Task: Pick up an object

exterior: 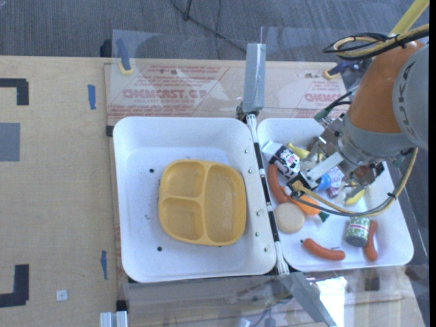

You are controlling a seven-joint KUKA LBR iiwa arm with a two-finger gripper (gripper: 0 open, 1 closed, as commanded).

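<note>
The right bin (395, 251) holds several small items: a round tan cookie (289, 218), a red sausage (323, 249), a second sausage (370, 242), a green-labelled can (356, 231), an orange carrot (304, 204), a black-and-white cow toy (287, 161) and a yellow piece (297, 150). My gripper (325, 174) hangs low over the middle of this bin, above the carrot and a blue-and-red packet (331, 181). The wrist and arm hide the far right part of the bin.
The left bin (129, 203) holds a yellow three-compartment tray (202, 201). A grey post (255, 80) stands behind the divider between the bins. Clear panels rise behind the bins. Cables (361, 43) loop off the arm at top right.
</note>
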